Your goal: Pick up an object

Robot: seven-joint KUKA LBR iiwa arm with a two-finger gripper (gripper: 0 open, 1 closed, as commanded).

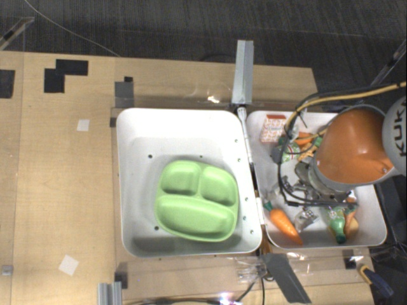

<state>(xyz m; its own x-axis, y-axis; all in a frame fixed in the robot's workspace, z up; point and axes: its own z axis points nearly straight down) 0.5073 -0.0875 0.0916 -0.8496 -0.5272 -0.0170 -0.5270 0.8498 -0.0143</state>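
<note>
Camera view from above the wooden surface [57,189] shows two shallow white bins side by side, with the grey KUKA arm reaching in from the right of the frame. Its orange band [351,148] hangs over the right bin [380,232], and the wrist with its tangle of cables hides the gripper [311,199] below, so whether the jaws are apart or together cannot be told, and nothing can be seen held between them. Several small objects lie in the right bin: an orange toy carrot [284,223] rests near the bin's lower left corner, just beside the divider between the bins; a green and orange item [339,225] lies toward the lower right, partly under the arm; a small red and white packet [273,128] sits in the upper left corner of that bin; and more orange and green pieces [304,141] show just left of the orange band. At the centre of the frame, the left bin [137,138] holds a light green divided tray [197,200], with two small compartments above one long one, lying flat toward the bin's lower right. Black squares mark the surface at the upper left of the frame.
</note>
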